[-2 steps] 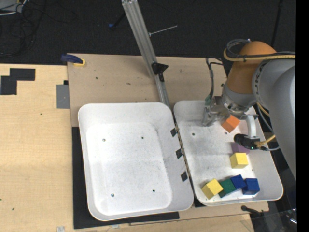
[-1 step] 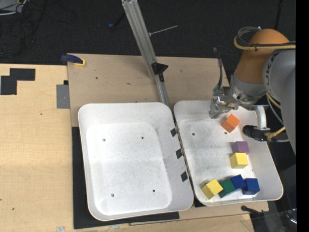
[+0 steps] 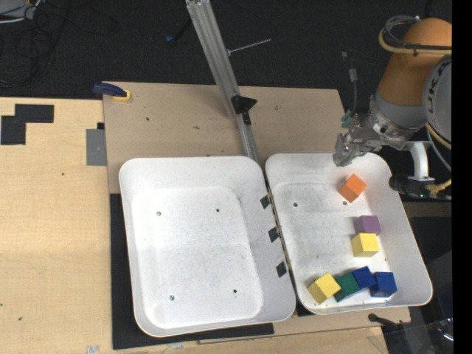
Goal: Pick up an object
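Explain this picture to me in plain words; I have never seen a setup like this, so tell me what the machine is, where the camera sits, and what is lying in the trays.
One camera, fixed above a wooden bench, looks down at a slant. The grey machine with the orange band at the right is a robot arm, moved by a program. At its end is the tool, the part meant to grasp things; it hangs over the far edge of the right bin, just above an orange block. I see nothing held in it, and I cannot tell how the tool stands.

Two shallow white bins sit side by side. The left bin shows bare white floor. The right bin holds small blocks: the orange one, a purple block, a yellow block right below it, and a row near the front edge: another yellow block, a green block and two blue blocks.

The job is to pick up one object.
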